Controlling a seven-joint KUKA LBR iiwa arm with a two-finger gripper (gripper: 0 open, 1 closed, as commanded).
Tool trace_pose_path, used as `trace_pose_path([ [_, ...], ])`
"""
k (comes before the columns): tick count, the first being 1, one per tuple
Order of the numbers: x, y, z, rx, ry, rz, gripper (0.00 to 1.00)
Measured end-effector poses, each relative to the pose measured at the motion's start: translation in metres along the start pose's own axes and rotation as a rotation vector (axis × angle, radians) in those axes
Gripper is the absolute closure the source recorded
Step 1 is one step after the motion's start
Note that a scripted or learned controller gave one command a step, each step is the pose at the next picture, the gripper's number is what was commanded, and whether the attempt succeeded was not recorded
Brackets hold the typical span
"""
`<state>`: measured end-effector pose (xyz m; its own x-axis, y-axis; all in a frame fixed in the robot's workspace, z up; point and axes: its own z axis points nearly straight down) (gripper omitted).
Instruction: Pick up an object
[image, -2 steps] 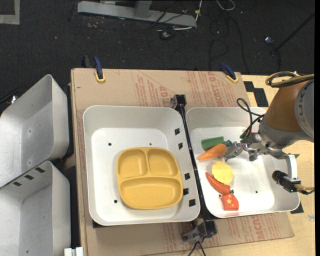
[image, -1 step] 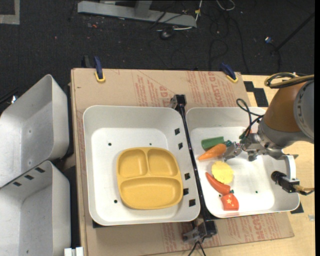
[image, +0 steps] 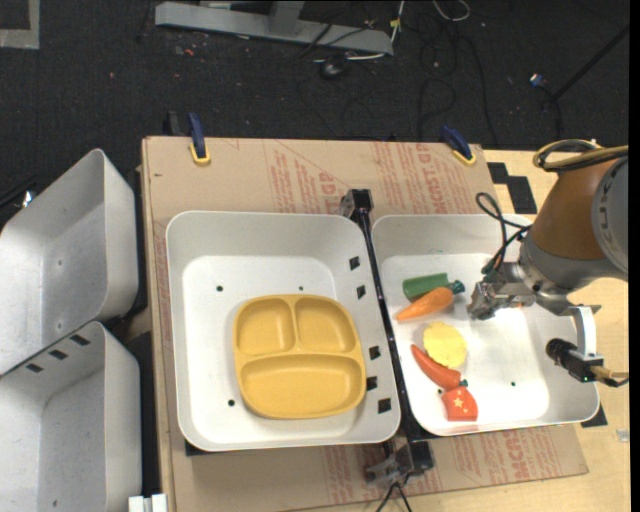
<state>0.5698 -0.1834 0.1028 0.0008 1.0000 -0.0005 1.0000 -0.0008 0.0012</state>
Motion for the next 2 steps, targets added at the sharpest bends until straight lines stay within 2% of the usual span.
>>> trace_pose_path([
  [2, -0.005, 0.009, -0.092, -0.005, -0.001, -0.004, 1.00],
])
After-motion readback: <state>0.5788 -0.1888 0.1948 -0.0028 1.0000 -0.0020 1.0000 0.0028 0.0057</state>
